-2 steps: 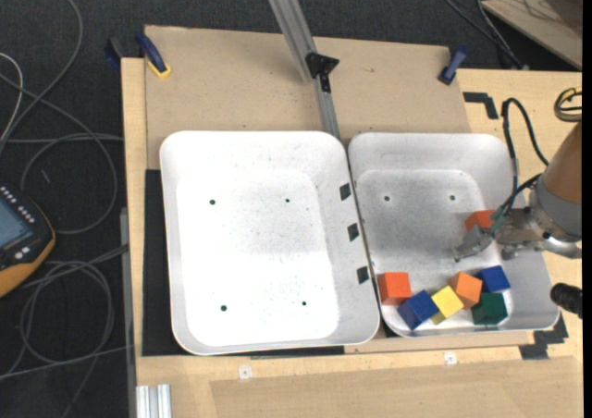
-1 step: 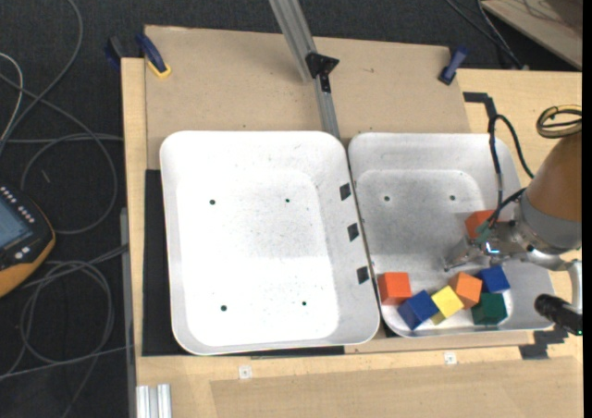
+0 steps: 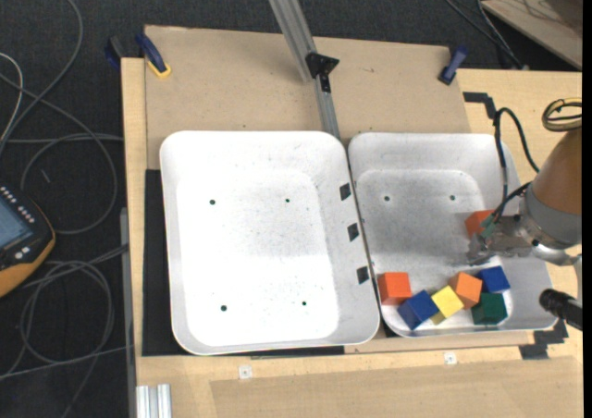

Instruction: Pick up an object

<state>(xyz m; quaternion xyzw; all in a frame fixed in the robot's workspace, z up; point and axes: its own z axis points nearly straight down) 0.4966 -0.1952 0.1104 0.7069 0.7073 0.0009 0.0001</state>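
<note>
The right bin [image 3: 416, 162] holds several small blocks along its near edge: an orange block [image 3: 395, 287], a blue block [image 3: 418, 308], a yellow block [image 3: 447, 301], a second orange block [image 3: 469, 288], a second blue block [image 3: 495, 278] and a green block [image 3: 489, 309]. A red-orange block [image 3: 477, 220] lies apart, higher up near the bin's right side. My gripper [image 3: 483, 246] is low in the right bin, just below and touching or nearly touching that red-orange block, above the row of blocks. The arm [image 3: 560, 194] hides the bin's right wall.
The left bin [image 3: 250, 240] lies beside the right one, with black clips [image 3: 352, 231] along the shared edge. A metal rail [image 3: 296, 28] slants over the back of the bench. Blue clamps [image 3: 153, 54] sit at the back corners. Cables lie on the floor at left.
</note>
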